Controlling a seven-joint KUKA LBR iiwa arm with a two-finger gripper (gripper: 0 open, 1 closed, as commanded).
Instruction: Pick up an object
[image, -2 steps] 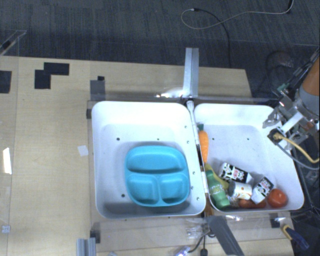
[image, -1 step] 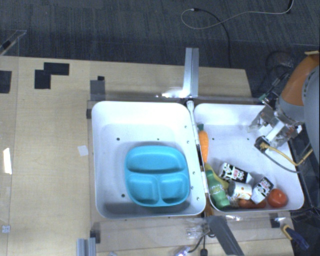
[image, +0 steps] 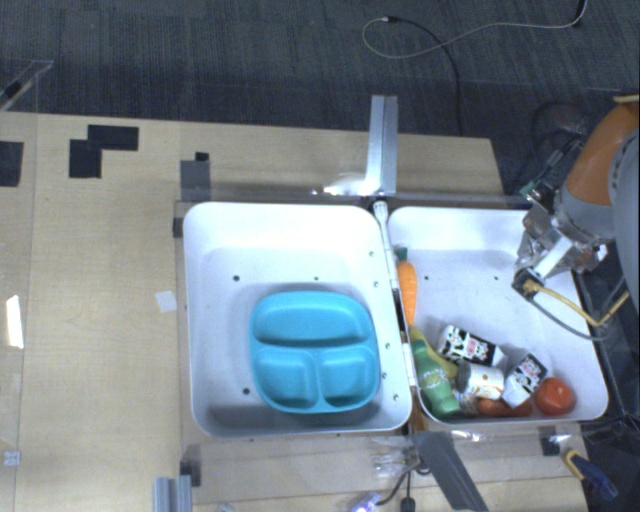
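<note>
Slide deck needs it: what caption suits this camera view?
Gripper over the right bin's right side, groceries piled at its near edge; blue divided tray in the left bin.

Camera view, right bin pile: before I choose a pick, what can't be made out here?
All in the camera view:
1. Red item: mostly covered by the white container, so what it is stays unclear.
2. Black-and-white carton: its print is too small to read.
3. Arm: cut off by the right frame edge.
</note>
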